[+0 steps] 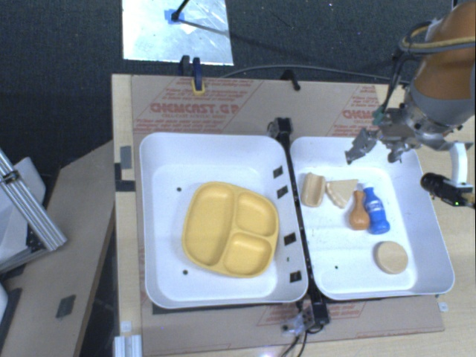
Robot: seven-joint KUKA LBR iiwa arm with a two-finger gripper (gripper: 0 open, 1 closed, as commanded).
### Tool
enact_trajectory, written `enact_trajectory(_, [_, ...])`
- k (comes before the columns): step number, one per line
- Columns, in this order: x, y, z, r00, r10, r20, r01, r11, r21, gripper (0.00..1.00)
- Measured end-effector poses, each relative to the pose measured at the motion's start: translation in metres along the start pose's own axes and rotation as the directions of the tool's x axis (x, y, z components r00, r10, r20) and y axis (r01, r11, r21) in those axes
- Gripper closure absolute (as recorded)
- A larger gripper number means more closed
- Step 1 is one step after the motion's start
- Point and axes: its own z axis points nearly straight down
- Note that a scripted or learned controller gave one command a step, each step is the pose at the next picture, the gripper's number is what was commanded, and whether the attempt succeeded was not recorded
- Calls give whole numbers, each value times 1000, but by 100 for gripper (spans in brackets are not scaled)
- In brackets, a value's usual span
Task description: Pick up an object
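The right bin point(428, 233) holds several small items: a tan bread-like slice point(313, 190), a pale wedge point(342, 193), an orange bottle-shaped piece point(359, 210), a blue bottle point(375, 212) and a round tan disc point(390, 257). My gripper point(378, 147) hangs over the bin's far edge, above and behind these items. Its two dark fingers are spread apart with nothing between them. The left bin point(160, 199) carries a yellow divided tray point(230, 229).
A clamp point(193, 73) sits at the bench's far edge, beside a shiny sheet point(177, 21). A dark divider strip point(290, 207) runs between the bins. A black part point(442, 188) of the arm sticks out over the right bin's right rim.
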Motion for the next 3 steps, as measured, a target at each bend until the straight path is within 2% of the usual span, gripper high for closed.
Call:
enact_trajectory(1, [0, 2, -6, 1000, -2, 1, 2, 1000, -11, 0])
enact_trajectory(2, [-4, -7, 49, 1000, 1, 1, -1, 1000, -7, 0])
enact_trajectory(3, [2, 2, 100, 1000, -3, 1, 3, 1000, -7, 0])
